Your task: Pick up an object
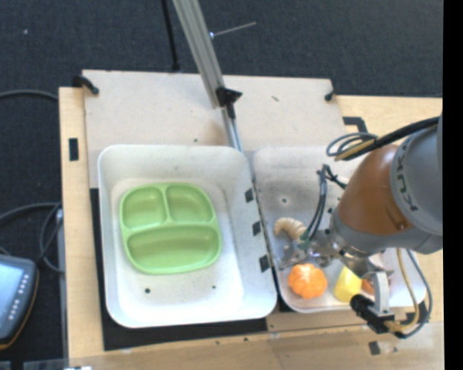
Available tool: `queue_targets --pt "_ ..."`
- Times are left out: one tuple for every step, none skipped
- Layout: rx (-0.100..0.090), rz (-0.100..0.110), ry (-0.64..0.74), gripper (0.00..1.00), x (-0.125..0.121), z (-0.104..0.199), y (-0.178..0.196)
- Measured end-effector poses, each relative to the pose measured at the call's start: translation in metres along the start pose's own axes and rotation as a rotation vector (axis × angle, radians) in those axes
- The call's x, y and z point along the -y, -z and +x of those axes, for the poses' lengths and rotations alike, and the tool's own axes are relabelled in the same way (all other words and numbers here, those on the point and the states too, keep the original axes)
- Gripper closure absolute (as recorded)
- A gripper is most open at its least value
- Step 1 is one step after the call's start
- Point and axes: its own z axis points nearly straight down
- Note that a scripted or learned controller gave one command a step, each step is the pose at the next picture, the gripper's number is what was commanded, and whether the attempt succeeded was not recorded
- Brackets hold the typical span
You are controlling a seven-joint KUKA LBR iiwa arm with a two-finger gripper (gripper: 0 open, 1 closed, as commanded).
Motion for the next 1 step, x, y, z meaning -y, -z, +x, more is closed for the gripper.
queue_targets --pt "0.003 -0.001 -0.007 0.00 0.0009 -0.0465 0.0011"
